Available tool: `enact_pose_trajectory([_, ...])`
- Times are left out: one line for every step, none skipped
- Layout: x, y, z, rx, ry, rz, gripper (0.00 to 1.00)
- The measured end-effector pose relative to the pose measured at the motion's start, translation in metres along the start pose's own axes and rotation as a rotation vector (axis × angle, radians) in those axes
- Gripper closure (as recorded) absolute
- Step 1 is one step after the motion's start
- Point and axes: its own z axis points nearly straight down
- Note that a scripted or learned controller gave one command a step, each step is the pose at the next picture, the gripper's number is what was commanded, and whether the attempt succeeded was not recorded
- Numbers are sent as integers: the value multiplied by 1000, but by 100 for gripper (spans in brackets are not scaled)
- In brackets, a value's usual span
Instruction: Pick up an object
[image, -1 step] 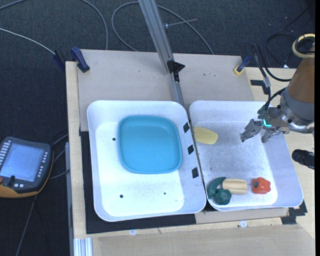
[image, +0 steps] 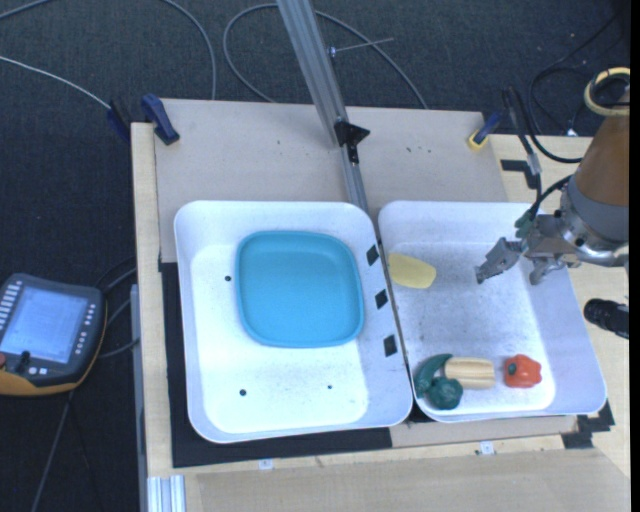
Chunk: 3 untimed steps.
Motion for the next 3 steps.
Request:
enact_pose_trajectory([-3,6,44,3,0,0,0])
enact_pose_trajectory([-13,6,95,4,0,1,0])
enact_pose_trajectory([-13,6,124,3,0,0,0])
